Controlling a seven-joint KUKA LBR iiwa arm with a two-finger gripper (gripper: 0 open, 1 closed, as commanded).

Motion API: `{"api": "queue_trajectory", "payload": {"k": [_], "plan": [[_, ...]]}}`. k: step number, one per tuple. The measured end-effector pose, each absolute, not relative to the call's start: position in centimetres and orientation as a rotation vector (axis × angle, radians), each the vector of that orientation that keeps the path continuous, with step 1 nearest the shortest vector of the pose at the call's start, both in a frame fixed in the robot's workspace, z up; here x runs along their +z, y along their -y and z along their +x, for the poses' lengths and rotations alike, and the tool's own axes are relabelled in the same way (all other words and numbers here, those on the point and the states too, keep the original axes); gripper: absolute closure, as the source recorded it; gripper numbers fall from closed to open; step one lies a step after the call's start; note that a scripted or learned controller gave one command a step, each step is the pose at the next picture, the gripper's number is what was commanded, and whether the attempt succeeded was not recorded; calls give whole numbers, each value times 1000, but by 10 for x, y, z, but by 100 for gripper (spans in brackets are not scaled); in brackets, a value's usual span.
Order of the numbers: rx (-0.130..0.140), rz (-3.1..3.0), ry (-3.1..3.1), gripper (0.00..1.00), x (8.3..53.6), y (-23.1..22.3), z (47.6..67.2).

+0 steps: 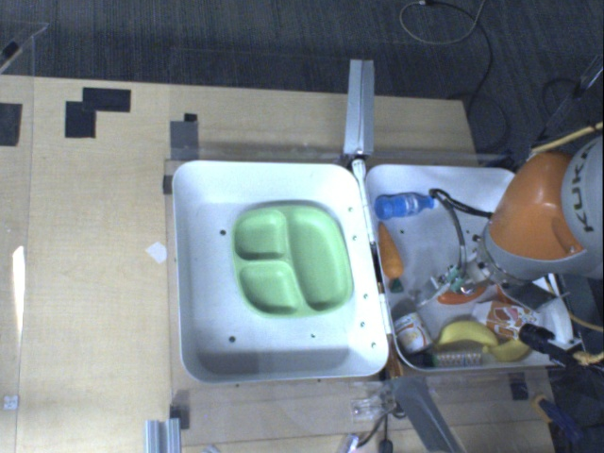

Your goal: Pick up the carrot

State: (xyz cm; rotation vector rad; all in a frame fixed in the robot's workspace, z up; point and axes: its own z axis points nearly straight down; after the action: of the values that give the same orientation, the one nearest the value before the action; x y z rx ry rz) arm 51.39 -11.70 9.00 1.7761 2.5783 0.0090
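Over the right-hand bin [491, 173], the grey arm with its orange band [533, 210] reaches in from the right, and the tool [451, 281] hangs low among cables near the bin's middle. Whether the tool is wide, narrow or holding anything cannot be told from this angle, since the wrist and wiring hide its tip.

Just left of the tool, apart from it, the carrot [389, 253] lies along the bin's left wall, its length running away from the camera. It looks like a small toy: probably light, stiff and smooth-skinned, so likely to slip or roll. The best hold would be across its thick middle, though the wall close beside it leaves little room on that side.

Beyond the tool, toward the far-left corner, lies one clear bottle with a blue cap [404, 205]. Nearer the camera sit one small can [411, 331], one banana [477, 336] and one red-and-white packet [500, 317], partly hidden under the arm.

Further left of the tool, the second white bin [203, 253] holds one green tray [291, 259] with three compartments. Both bins rest on the wooden tabletop [85, 281].

Count: one carrot, two bins, one each of the rest.
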Motion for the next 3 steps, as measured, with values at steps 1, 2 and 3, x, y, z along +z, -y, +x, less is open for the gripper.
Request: {"api": "queue_trajectory", "payload": {"k": [1, 2, 3], "plan": [[17, 1772, -2573, 100, 102, 116, 517], [5, 1981, -2431, 100, 108, 132, 544], [4, 2433, -1981, 100, 117, 205, 605]]}}
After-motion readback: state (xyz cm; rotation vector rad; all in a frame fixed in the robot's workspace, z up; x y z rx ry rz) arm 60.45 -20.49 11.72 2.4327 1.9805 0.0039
